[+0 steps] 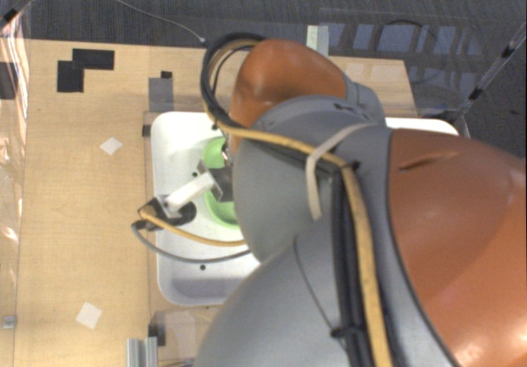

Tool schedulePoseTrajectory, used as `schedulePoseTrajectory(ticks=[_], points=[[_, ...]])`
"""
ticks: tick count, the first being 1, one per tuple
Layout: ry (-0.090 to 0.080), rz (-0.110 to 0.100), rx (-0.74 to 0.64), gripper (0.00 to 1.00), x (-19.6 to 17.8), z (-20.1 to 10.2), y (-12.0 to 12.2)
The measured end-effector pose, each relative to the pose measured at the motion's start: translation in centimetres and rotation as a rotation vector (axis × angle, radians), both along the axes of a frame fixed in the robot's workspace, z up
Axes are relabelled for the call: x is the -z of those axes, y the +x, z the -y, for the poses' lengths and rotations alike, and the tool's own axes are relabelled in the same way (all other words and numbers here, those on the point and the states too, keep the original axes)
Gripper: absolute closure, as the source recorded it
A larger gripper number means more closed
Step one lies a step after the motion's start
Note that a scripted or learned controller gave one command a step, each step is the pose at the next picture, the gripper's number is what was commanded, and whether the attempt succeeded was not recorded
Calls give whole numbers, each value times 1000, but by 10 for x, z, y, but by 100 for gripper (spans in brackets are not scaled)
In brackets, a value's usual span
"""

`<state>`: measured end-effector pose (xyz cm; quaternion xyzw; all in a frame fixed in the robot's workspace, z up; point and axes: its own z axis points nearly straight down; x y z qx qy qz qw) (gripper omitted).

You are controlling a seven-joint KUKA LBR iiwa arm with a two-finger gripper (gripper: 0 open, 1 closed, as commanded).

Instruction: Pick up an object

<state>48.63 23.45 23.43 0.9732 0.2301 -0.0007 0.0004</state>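
The grey and orange arm (346,217) looms close under the camera and covers most of the left bin (177,275). Its gripper (219,184) reaches down into that bin, and just a dark part of it peeks out from under the wrist. Green shapes show beside it, one (216,153) above and one (221,209) below, possibly parts of one object. A white tube-like piece (189,191) with a black ring (179,211) at its end lies to the gripper's left. Whether anything is held is hidden.
A yellow and a black cable (193,240) loop from the arm across the bin floor. A sliver of the right bin's rim (420,122) shows behind the arm. The wooden bench (74,217) carries black marks (82,67) and small white squares (110,146).
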Motion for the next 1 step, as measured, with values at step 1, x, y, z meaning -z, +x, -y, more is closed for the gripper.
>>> schedulePoseTrajectory(ticks=[1], points=[[1, 1, 261, 100, 32, 0, 0]])
